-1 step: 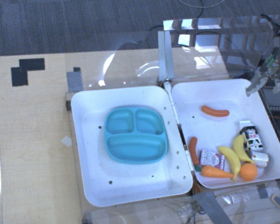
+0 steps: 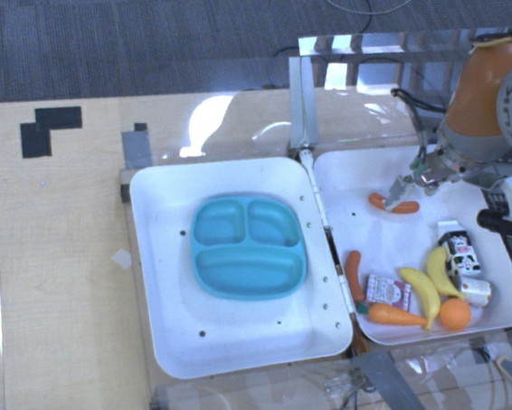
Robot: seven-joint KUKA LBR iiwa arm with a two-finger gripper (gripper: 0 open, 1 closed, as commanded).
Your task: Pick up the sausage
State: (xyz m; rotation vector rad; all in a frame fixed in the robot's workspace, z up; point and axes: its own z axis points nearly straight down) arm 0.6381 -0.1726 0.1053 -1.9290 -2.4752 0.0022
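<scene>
Right bin (image 2: 344, 177) — sausage (image 2: 394, 203) in upper middle of frame's right half, lying flat; gripper (image 2: 406, 187) just above-right of it, apparently touching, grip state cannot be told. Second sausage (image 2: 353, 276) — bin's left edge. Left bin (image 2: 166, 254) — blue divided plate (image 2: 247, 247).

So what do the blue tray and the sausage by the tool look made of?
The blue tray looks like moulded plastic: one even colour, rounded compartments, a soft sheen. The sausage beside the tool seems to be a plastic or rubber toy, uniformly orange-red and smooth; too small to say which.
</scene>
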